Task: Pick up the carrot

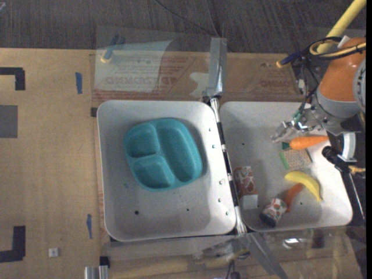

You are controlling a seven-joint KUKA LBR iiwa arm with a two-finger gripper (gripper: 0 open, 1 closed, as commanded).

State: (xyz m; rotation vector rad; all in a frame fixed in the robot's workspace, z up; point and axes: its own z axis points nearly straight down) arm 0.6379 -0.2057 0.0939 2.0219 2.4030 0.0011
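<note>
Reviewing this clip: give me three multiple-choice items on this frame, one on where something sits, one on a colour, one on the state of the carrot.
1. Where does the divided plate lie?
A. In the left bin
B. In the right bin
C. On the floor beyond the bench

2. What colour is the divided plate?
A. Red
B. Teal
C. Yellow

3. How is the carrot placed?
A. Standing on the divided plate
B. Hanging high above the left bin
C. Lying near the right edge of the right bin, close under the gripper

Key:
1 A, the divided plate rests on the floor of the left bin.
2 B, its three compartments are all teal.
3 C, the carrot lies in the right bin, just below the gripper; the banana lies nearer the camera.
</note>
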